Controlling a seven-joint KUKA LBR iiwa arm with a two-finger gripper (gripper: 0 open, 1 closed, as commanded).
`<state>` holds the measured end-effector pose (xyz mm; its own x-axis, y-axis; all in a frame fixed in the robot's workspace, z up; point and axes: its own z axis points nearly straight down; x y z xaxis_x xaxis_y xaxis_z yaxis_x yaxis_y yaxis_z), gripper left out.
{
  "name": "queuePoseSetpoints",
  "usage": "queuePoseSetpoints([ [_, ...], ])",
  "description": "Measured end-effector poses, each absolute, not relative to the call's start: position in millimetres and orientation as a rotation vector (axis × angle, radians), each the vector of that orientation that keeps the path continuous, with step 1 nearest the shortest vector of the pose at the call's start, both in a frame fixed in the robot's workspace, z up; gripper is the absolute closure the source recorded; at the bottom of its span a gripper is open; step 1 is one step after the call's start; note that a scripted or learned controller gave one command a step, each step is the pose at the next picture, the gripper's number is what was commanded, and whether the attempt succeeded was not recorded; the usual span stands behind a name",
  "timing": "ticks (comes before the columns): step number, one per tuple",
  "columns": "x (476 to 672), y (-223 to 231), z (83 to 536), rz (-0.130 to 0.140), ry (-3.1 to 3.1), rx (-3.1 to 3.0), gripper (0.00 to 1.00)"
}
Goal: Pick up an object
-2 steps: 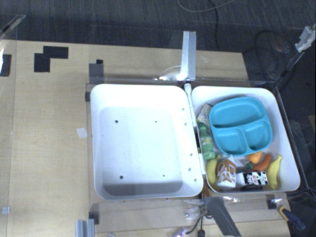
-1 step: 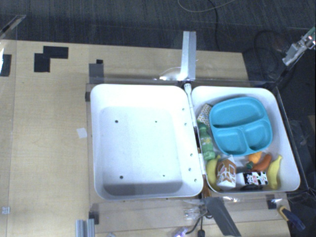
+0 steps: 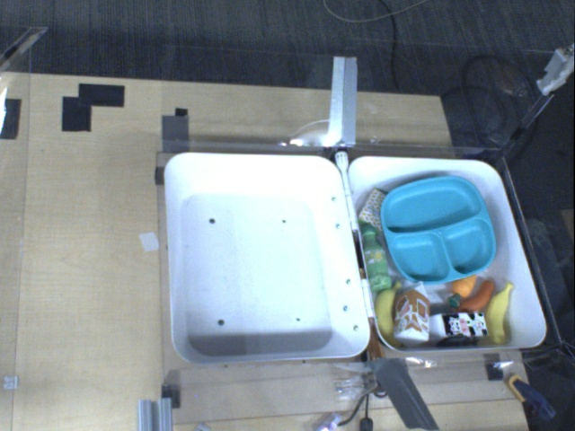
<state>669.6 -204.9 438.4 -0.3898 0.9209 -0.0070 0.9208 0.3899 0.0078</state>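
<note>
End effector state, open or closed, cannot be told, and so neither can where the objects lie relative to the end effector.

All the objects sit in the right bin [image 3: 519, 241]. A blue plate [image 3: 438, 227] with three compartments takes up its far half, lying flat, long axis running left to right and tipped slightly up toward the right. Along the bin's left wall lie a patterned packet [image 3: 371, 206], then a green item [image 3: 375, 265], then a banana [image 3: 384, 312] with its long axis running far to near. Just beside that banana stands a patterned cup [image 3: 411, 316], and next to it lies a black-and-white item [image 3: 462, 327]. A carrot [image 3: 476, 293] lies at a slant just near of the plate. A second banana [image 3: 499, 312] curves along the near right corner, its long axis also far to near.

The left bin [image 3: 252, 259] sits touching the right one, both on the tabletop [image 3: 81, 241].
</note>
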Motion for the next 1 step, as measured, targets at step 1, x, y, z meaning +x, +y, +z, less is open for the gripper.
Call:
queuePoseSetpoints([
  [1, 669.7, -204.7, 437.8, 0.004, 2.486, 1.907, 1.0],
])
